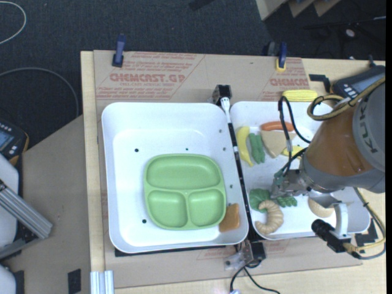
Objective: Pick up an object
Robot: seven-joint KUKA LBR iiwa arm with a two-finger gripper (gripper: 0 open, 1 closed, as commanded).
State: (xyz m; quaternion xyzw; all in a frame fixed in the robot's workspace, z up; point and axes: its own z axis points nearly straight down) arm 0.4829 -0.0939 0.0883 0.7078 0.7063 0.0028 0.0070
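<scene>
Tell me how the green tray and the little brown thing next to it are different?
The green tray is big, while the brown piece is small. The tray is pale green with three compartments; the brown piece is a plain orange-brown lump. The tray lies flat mid-bin; the brown piece sits at the bin's corner, touching the tray's edge. Both are in the left bin.

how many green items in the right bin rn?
2 visible: a long green vegetable beside the yellow banana near the bin's left wall, and a leafy green piece by the gripper, above the croissant. The arm may hide more.
</scene>
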